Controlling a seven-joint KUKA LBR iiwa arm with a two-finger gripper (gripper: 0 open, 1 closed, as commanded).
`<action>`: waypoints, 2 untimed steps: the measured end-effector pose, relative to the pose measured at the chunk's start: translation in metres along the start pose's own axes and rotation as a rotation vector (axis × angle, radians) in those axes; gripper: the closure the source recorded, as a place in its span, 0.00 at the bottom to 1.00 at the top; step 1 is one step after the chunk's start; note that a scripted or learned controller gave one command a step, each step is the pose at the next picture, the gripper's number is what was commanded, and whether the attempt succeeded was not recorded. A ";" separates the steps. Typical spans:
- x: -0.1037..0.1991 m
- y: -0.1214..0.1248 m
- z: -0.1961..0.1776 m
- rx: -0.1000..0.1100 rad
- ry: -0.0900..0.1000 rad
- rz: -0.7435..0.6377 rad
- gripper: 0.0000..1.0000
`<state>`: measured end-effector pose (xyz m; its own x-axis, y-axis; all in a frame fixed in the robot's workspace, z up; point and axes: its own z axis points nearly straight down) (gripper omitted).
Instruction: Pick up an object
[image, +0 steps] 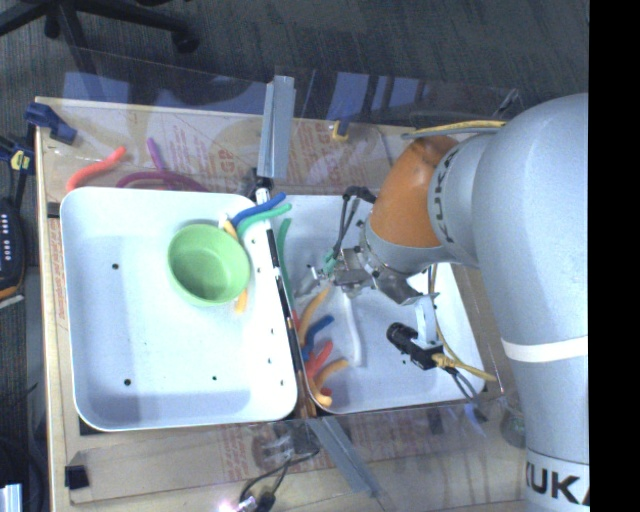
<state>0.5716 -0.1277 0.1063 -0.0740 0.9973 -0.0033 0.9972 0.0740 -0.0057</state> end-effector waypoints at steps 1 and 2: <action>0.000 0.000 -0.010 0.002 -0.002 -0.005 1.00; 0.000 0.000 -0.010 0.002 -0.002 -0.006 0.00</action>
<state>0.5717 -0.1275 0.1159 -0.0801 0.9968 -0.0058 0.9968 0.0801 -0.0075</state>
